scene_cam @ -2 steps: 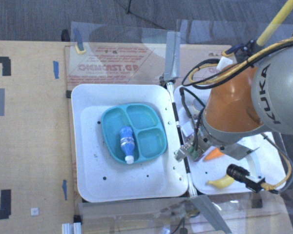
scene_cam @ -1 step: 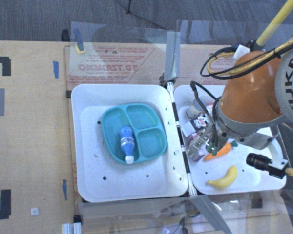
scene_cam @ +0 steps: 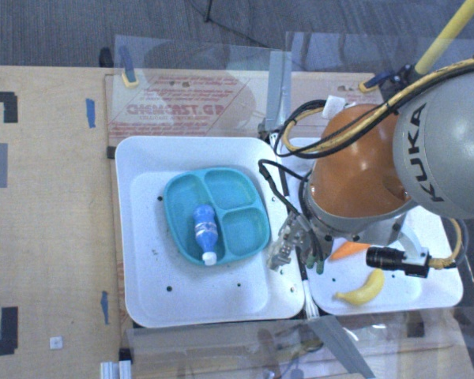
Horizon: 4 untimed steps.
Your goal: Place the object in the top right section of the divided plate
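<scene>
Pincer (scene_cam: 294, 247) hangs over the wall where the two white bins meet, under the big orange wrist. I cannot tell what it has hold of, if anything. A small water bottle (scene_cam: 206, 234) lies in the big left part of the blue divided plate (scene_cam: 249, 186), cap toward the near rim, not in the top right part. A banana (scene_cam: 363, 288) and a carrot (scene_cam: 349, 250) wait in the right bin (scene_cam: 442, 287).
</scene>
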Each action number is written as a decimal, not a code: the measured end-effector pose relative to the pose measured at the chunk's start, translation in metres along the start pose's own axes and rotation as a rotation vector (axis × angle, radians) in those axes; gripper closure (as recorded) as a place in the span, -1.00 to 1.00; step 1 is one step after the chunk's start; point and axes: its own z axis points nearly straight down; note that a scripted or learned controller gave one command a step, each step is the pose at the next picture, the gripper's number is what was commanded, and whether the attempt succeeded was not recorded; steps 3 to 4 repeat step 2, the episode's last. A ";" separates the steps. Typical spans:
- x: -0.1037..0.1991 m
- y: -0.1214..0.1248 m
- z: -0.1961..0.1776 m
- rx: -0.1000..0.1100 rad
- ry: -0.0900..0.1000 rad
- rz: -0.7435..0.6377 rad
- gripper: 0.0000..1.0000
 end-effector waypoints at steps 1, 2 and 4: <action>0.000 0.001 0.000 -0.001 -0.003 0.249 1.00; 0.014 0.089 -0.044 -0.001 -0.003 0.430 1.00; 0.014 0.089 -0.044 -0.001 -0.003 0.430 1.00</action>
